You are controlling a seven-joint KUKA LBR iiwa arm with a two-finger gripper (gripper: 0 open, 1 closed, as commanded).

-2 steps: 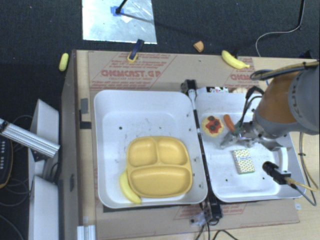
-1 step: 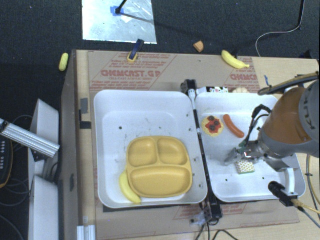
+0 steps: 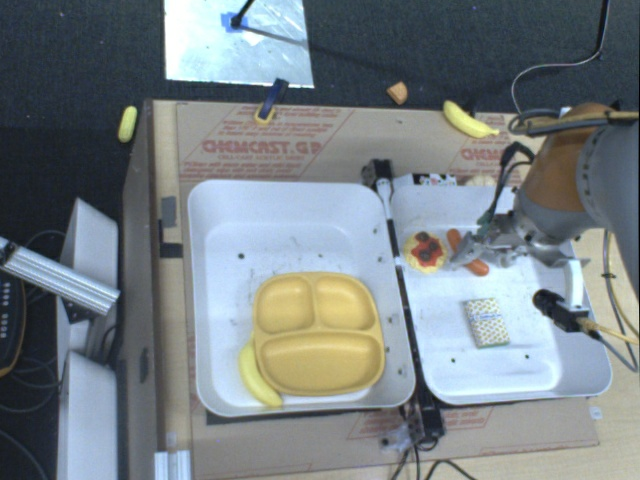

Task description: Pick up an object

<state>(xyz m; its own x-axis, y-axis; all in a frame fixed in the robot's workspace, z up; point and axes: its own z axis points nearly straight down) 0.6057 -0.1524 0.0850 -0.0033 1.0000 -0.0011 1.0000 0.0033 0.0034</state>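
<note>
On the far left, off the bench [image 3: 330, 133], a small yellow piece [image 3: 127, 123] lies on the dark floor, and a grey metal rail [image 3: 55, 273] slants in beside white panels. Two white bins sit side by side on the bench. The left bin [image 3: 290, 208] holds two things: one yellow divided plate [image 3: 318, 333] with three compartments, and one yellow banana [image 3: 256, 378] lying against the plate's lower left edge, partly tucked under it.

Behind the left bin, on the bench's far edge, a blue and yellow clip [image 3: 270, 100] rests below a shiny silver sheet [image 3: 240, 28] on the floor. Further right, a small tan piece [image 3: 398, 92] lies on the dark floor, and a second banana [image 3: 468, 120] lies at the bench's far edge.

The right bin [image 3: 520, 373] holds three loose things. One small round yellow plate of toy food [image 3: 426, 252], with red and dark bits on it, lies near the bin's left wall. Just beside it to the right lie orange-red pieces [image 3: 470, 253], close under the gripper. One small patterned box [image 3: 487, 322] sits nearer the middle of the bin, well apart from the others.

The gripper [image 3: 478, 248] is low in the right bin, right at the orange-red pieces; whether its jaws are spread or pressed together cannot be told, nor whether anything sits between them. The grey arm [image 3: 575, 193] with its orange band reaches in from the right and covers the bin's far right corner. A black part [image 3: 558, 310] juts over the bin's right rim.
</note>
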